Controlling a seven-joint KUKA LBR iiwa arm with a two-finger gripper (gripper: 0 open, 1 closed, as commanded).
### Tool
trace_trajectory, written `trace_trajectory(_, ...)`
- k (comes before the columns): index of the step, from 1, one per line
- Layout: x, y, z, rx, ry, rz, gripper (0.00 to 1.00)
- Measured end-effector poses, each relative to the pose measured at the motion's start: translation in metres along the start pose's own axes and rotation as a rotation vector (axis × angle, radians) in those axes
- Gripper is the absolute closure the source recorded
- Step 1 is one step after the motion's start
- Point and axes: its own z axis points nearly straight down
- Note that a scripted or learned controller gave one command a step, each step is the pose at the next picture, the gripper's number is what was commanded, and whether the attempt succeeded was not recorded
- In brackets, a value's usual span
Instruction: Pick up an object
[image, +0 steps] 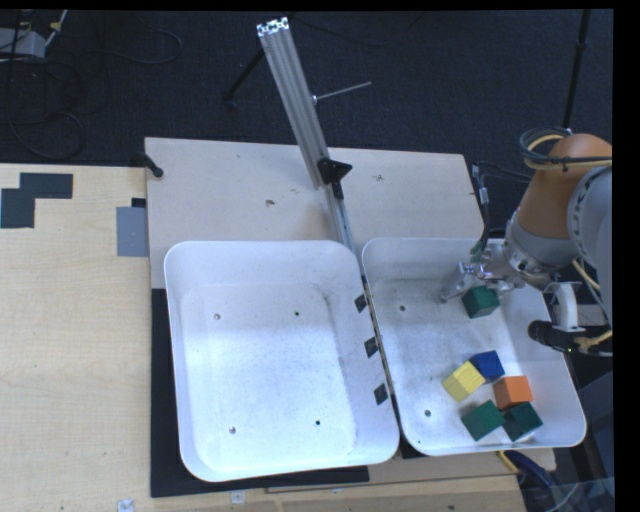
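The grey arm's two-finger gripper is reaching into the right shallow white bin near its far right edge, its fingers closing on a dark green cube. Open floor is lying toward the bin's left wall. Yellow, blue, orange and two more green blocks are clustering at its near right corner.

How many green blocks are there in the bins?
3. One green block sits by the gripper in the right bin; two more lie side by side near its front corner. The arm could hide others.
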Motion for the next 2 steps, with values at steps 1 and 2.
trace_trajectory(1,0.0002,0.0005,-0.0098,0.000,0.000,-0.002,1.00)
trace_trajectory(2,0.0002,-0.0026,-0.0018,-0.004,0.000,0.000,1.00)
